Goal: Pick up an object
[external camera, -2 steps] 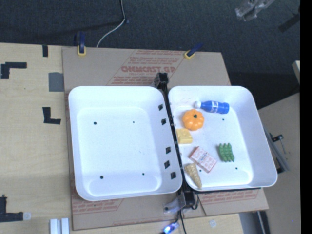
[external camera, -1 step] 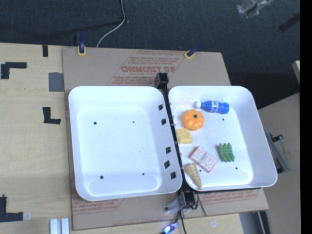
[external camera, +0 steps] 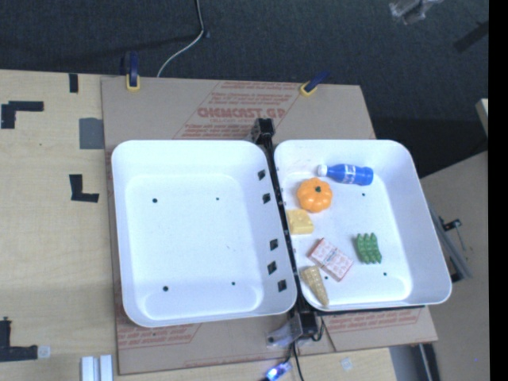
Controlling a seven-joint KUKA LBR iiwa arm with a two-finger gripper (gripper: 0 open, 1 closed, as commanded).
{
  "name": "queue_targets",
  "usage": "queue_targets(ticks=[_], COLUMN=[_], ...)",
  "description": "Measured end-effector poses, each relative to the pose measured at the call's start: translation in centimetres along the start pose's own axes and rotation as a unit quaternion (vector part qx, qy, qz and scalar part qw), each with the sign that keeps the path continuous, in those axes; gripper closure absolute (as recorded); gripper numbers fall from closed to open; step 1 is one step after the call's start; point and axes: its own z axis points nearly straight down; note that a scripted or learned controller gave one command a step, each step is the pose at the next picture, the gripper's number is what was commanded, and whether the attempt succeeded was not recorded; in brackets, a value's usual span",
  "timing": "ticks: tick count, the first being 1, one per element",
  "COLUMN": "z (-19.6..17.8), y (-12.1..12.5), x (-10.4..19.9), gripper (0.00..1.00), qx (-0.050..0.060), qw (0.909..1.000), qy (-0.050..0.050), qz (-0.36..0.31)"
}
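Orange pumpkin (external camera: 314, 195) far below end effector (external camera: 414, 5)

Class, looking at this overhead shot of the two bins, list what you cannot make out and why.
1. Gripper, camera view: blurred near the top edge, so its state is unreadable.
2. Blue bottle: label too small to read.
3. Pink patterned packet: print too small to identify.
4. Yellowish object by the right bin's near rim: too small and soft to name.
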Motion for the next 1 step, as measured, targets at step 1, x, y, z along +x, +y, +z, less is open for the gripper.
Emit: queue_targets(ticks=[1], z=[-1.01], y=[0.02], x=[0.03], gripper=[1.0], qx=[0.0], qw=[1.0], qy=[0.0], qz=[0.0])
